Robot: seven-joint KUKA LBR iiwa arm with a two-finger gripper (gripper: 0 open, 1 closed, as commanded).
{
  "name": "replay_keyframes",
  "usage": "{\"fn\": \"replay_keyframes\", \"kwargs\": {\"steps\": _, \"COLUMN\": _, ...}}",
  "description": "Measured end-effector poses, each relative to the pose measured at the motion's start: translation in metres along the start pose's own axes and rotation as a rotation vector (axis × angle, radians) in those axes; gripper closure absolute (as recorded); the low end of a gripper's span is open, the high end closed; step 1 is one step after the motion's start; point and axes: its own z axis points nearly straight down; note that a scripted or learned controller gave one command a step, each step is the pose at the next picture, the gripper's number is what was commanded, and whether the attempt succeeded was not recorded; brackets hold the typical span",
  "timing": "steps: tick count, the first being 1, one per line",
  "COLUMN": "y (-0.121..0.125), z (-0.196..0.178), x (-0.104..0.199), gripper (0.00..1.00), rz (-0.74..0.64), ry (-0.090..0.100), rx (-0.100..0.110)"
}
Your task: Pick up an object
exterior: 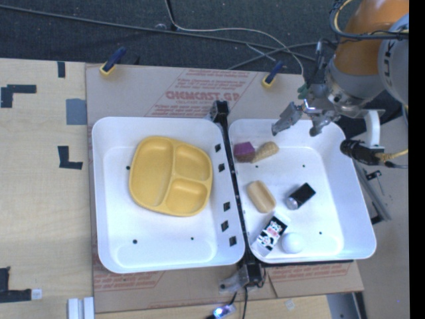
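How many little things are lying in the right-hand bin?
6: purple block and tan piece at the back, bun and black block mid-bin, cow-patterned box and white ball in front.

The counter (40,198) was pale wood; a cardboard sheet (192,92) lay on it, bearing two white bins (106,198) side by side.

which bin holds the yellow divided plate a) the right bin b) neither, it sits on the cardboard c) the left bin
c: the yellow divided plate lies flat in the left bin, across the divider from the small items in the right bin.
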Motion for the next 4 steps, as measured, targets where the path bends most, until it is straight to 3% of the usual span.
{"fn": "replay_keyframes", "kwargs": {"steps": 3, "y": 0.005, "z": 0.169, "x": -0.001, "gripper": 0.00, "rz": 0.001, "ry": -0.002, "rx": 0.002}}
{"fn": "replay_keyframes", "kwargs": {"steps": 4, "y": 0.006, "z": 0.156, "x": -0.001, "gripper": 1.00, "rz": 0.000, "ry": -0.002, "rx": 0.001}}
